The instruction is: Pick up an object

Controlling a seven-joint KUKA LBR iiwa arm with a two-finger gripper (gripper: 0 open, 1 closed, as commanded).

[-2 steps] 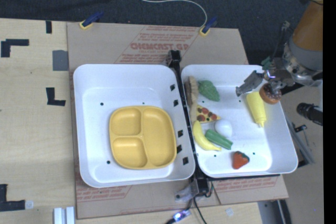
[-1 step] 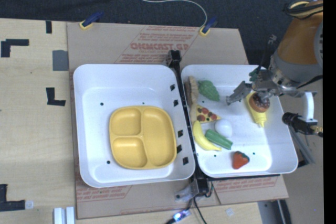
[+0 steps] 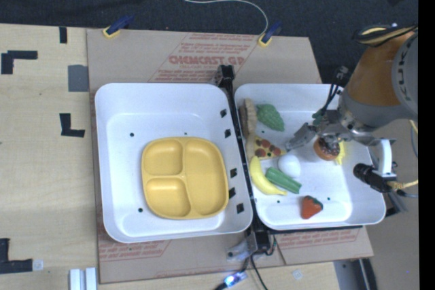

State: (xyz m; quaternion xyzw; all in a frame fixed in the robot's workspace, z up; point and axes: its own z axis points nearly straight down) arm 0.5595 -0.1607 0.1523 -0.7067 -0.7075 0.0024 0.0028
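Camera view has the toy food, among it a white egg (image 3: 290, 164), banana (image 3: 262, 178) and strawberry (image 3: 310, 207), all lying in the right bin (image 3: 353, 214), so nothing looks lifted yet, while the tool (image 3: 325, 139) hangs low over them, its state impossible to tell

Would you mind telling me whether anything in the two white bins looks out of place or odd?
Nothing stands out. The yellow divided plate lies flat in the left bin; the toy foods, such as the yellow banana and red strawberry, lie loosely in the right bin.
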